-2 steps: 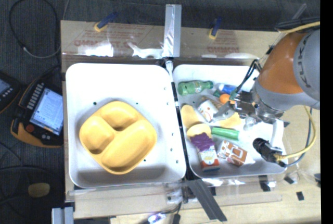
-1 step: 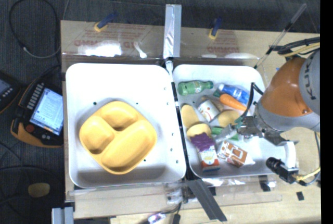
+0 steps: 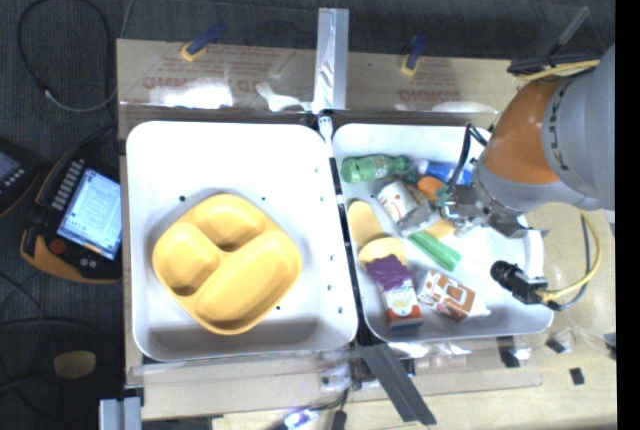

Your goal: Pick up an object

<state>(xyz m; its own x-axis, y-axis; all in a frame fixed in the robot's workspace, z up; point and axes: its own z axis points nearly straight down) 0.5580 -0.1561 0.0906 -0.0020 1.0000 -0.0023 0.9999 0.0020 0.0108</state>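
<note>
Just below the fingers [image 3: 447, 210], whose spread I cannot tell, lies a green marker [image 3: 434, 249].

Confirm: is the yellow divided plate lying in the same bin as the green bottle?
No, the yellow divided plate lies in the left bin, while the green bottle lies in the right bin.

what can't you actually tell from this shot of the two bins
- Jaws of the two-finger gripper: open or shut is unclear in the camera view; the grey and orange wrist hangs over them.
- Small orange item and blue item in the right white bin: partly covered by the arm, too small to identify.
- Print on the orange and white carton: too small to read.
- Far arm links: cut off by the right edge.
</note>
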